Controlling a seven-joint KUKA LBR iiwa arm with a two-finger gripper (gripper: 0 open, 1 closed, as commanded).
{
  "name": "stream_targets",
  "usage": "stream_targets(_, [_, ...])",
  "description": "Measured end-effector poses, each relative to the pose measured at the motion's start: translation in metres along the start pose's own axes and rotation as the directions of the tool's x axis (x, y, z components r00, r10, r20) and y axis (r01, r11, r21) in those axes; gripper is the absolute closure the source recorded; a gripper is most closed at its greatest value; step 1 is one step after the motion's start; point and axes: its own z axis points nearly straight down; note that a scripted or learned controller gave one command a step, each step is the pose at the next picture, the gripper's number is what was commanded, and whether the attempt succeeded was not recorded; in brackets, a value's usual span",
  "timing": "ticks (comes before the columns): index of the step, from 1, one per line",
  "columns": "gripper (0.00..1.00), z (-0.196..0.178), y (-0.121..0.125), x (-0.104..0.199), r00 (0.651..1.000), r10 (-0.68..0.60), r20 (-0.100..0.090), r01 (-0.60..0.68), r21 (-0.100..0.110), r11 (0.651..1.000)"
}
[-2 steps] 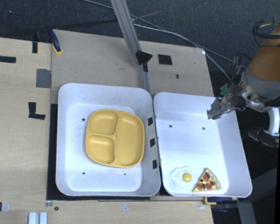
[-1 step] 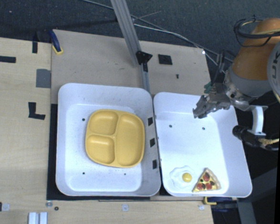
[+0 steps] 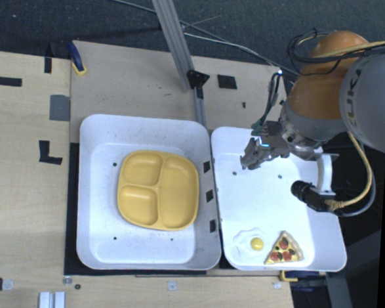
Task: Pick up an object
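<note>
You're at the approach step, by my read: nothing lifted yet. The grey KUKA arm w/ orange band reaches in from the right, and its two-finger gripper hangs over the upper left part of the right shallow white plastic bin, above bare floor. Can't tell if the claw is released or clenched; it's too dark and small to read. Nothing visible in it.

Largest to smallest: the left shallow white plastic bin holds a yellow plastic divided plate w/ three compartments, lying flat near its centre. In the right bin, near the front edge, sit a small toy pizza slice w/ red toppings and, just beside it to the left, a small white toy fried egg w/ yellow yolk. Both well apart from the gripper.

Next move, as I judge it: travel toward the front of the right bin, line up over egg or pizza, descend. Both are flat and low, so the grip looks tricky; they also lie close to the bin's front wall and to each other, which may crowd the claw. The plate means crossing the divide betw. bins.
</note>
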Motion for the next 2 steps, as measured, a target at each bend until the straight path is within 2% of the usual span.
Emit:
stream_targets(1, [1.0, 0.001, -0.015, 0.055, 1.0, 0.0, 0.0, 0.0, 0.0, 1.0])
stream_targets(2, [1.0, 0.005, -0.009, 0.11, 1.0, 0.0, 0.001, 0.0, -0.001, 1.0])
